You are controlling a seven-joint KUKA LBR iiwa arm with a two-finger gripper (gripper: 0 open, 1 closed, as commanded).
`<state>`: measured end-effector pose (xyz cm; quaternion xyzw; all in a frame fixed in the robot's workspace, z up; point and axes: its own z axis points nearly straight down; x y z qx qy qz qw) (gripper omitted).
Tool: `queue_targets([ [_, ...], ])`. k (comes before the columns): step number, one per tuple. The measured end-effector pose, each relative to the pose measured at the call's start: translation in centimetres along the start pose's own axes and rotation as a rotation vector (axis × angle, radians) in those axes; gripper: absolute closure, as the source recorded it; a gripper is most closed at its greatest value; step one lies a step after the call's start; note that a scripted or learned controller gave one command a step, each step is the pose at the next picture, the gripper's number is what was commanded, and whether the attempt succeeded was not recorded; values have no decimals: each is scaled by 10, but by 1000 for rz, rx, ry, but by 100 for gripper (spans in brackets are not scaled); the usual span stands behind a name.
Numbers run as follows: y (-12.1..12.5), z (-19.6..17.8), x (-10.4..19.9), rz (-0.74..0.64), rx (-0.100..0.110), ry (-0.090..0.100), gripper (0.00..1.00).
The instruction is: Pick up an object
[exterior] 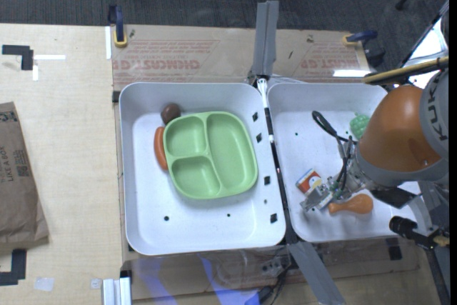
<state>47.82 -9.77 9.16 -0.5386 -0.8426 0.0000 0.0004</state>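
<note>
My gripper (pixel 315 199) is low in the right bin (pixel 289 153), near its front left part. A small orange and white packet (pixel 308 181) lies right beside the gripper tip, on its far side; I cannot tell whether they touch. An orange pear-shaped toy (pixel 352 206) lies just right of the gripper on the bin floor. Further back sit a black looped utensil (pixel 325 123) and a pale green object (pixel 359 125), partly hidden by the orange wrist band (pixel 400 128).
The left bin (pixel 136 211) holds a green divided plate (pixel 211 153), with a brown ball (pixel 170 112) and an orange carrot-like piece (pixel 160 148) along its left side. A grey divider bar (pixel 265 39) stands behind the bins. A brown paper bag (pixel 18 175) lies on the bench at left.
</note>
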Motion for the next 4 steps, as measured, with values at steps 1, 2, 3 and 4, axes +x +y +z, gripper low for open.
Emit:
queue_targets([
  [1,0,-9,-1,5,0,0,100],
  [2,104,-100,-1,93,1,-2,100],
  [3,176,-119,30,209,2,-2,100],
  [4,160,-141,-6,86,1,-3,100],
])
